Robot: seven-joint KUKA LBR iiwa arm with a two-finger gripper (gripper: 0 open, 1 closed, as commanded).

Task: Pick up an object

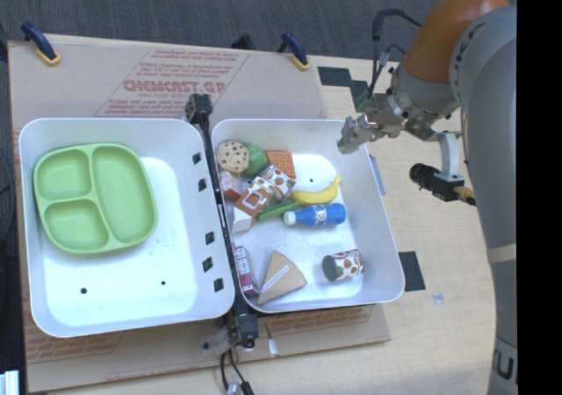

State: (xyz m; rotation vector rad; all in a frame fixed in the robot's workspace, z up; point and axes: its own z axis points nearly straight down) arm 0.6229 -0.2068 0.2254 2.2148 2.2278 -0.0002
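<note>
End effector (355,134) above right bin's far right rim, jaw state impossible to tell. Banana (318,192) just below-left of it: light, smooth, curved, likely rigid toy; best pinched across the middle. Bottle (316,216) beyond, rounder, apt to roll

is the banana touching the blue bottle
Touching: the camera view shows the banana lying right against the top edge of the bottle, no gap between them.

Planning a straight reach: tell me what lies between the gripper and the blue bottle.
In the camera view, the yellow banana lies between the gripper and the blue bottle, with bare white bin floor around it.
</note>
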